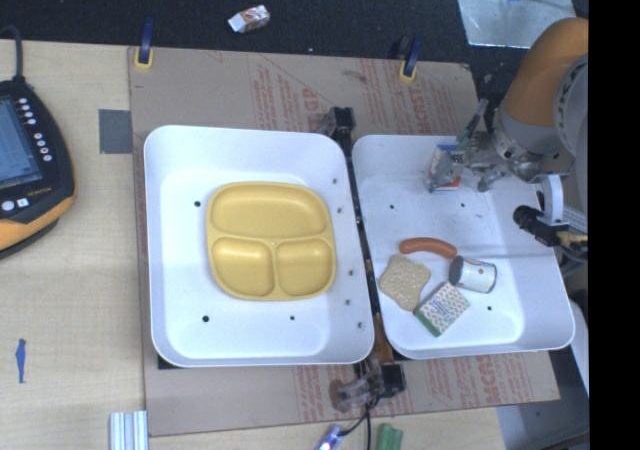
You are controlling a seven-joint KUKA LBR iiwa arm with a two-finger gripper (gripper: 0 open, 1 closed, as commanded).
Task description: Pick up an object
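Camera view, looking down at a slant. Arm is reaching in from 3 o'clock, orange band showing at the upper right, wrist sitting over the far right corner of the right bin. Gripper is hanging over that bin's 12 o'clock area, above bare white floor; can't tell how wide the jaws are standing, and nothing is showing between them.

Room for moving: the right bin's upper half is lying open around the gripper, w/ all the objs crowding toward 6 o'clock. The bins' inner rims are running side by side down the middle, just about touching.

Containers: left bin is carrying a yellow divided tray, sitting about centre, one long compartment at 12 and two small ones at 6. Right bin is holding four things. Hot dog is lying mid-bin, long axis running 9 to 3. Bread slice is lying flat just below it, toward 7. White cup is lying on its side near the hot dog's right end, dark mouth pointing to 9. Patterned packet is lying tilted beside the bread, close under the cup.

Off the bins, a teach pendant is resting at 9 o'clock on the bench.
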